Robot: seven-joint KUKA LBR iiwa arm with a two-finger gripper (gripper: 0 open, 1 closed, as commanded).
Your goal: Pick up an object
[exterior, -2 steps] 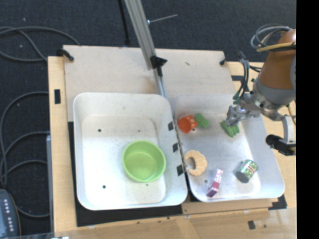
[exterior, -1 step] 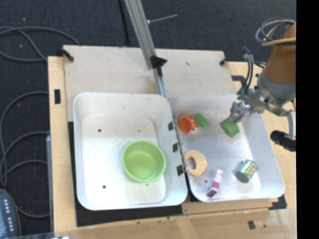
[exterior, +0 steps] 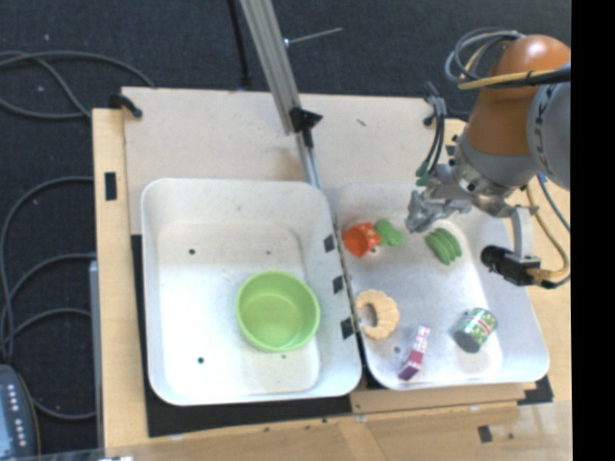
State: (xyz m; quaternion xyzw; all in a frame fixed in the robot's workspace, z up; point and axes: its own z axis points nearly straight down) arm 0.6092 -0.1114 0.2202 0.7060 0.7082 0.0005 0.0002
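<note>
Tool point(exterior: 420, 221) positioned low in right bin point(exterior: 509, 349), finger state indeterminate, between small green piece point(exterior: 389, 231) and green ridged object point(exterior: 444, 246), orange object point(exterior: 360, 240) adjacent; risk judged as missed or double grasp owing to tight clustering.

A lime-green bowl point(exterior: 279, 310) sits in a white bin point(exterior: 173, 257); an orange toy point(exterior: 360, 239) nearby.

Floor point(exterior: 58, 27): dark carpet, black cables point(exterior: 38, 70) looping at left. Surface point(exterior: 202, 137): pale wood, lit evenly. Aluminium strut point(exterior: 269, 41) slanting across its back edge.
</note>
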